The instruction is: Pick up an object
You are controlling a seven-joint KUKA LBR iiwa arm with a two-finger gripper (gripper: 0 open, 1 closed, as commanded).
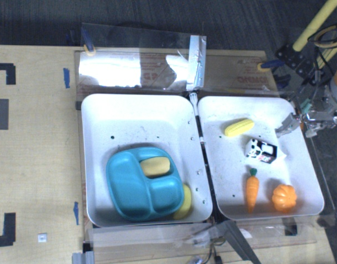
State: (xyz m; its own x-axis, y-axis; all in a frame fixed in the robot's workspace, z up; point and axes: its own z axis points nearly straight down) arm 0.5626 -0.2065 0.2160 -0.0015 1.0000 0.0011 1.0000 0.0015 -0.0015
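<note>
Grey gripper [292,124] hovers at the right bin's [311,172] far right rim, seemingly tilted leftward; whether its fingers are parted is unclear

arm sits at the far right edge of the camera view, mostly cropped. gripper [289,124] is low, pointing left. wrist hardware and cables bunch up just above and behind it; the links themselves are hard to make out.

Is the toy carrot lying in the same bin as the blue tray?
No, the carrot lies in the right bin; the blue tray is in the left bin.
</note>
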